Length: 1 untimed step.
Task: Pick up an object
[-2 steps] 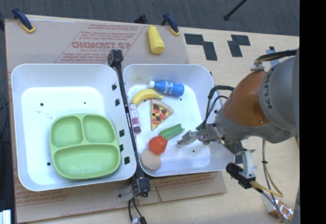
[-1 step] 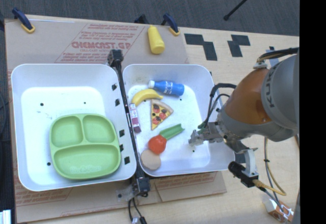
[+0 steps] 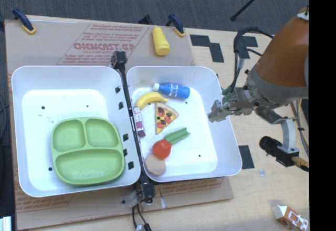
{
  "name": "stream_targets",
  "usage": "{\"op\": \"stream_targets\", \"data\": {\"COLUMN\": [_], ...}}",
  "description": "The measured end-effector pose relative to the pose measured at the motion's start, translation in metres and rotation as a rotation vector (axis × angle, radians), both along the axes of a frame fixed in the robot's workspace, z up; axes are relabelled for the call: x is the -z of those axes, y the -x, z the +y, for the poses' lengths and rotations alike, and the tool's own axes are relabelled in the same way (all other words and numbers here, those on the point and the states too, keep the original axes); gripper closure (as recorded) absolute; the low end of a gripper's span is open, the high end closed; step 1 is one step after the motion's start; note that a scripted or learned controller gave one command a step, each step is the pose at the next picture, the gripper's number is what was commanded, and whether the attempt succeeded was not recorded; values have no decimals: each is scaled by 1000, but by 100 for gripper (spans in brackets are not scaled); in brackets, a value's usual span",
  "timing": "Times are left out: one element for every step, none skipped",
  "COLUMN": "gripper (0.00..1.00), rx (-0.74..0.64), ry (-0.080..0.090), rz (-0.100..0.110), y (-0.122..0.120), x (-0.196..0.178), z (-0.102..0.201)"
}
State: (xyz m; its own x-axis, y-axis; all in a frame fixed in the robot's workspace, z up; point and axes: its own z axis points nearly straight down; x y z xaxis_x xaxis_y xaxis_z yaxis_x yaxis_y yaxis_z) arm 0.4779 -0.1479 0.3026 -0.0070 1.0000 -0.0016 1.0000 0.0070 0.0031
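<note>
The right bin [image 3: 223, 140] holds several toy foods: a blue bottle [image 3: 172, 90] at the back, a yellow banana [image 3: 149, 99], a pizza slice [image 3: 165, 116], a green vegetable [image 3: 176, 135], a red tomato [image 3: 161, 148] and a tan round piece [image 3: 155, 165] in the front left corner. A thin dark red bar [image 3: 138, 121] lies along the bin's left wall. My gripper [image 3: 216, 112] hovers over the right rim of this bin, well to the right of the foods and touching none of them.
A green divided plate [image 3: 86, 149] lies in the left bin [image 3: 21, 119]. On the cardboard behind the bins rests a yellow bottle [image 3: 160, 41]. Blue clamps [image 3: 24, 21] hold the board's back edge. The arm's bulk [image 3: 283, 67] hangs over the bench to the right.
</note>
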Motion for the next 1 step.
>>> {"op": "stream_targets", "data": {"gripper": [100], "rx": [1], "ry": [-2], "rz": [7], "y": [-17], "x": [112], "z": [-47]}}
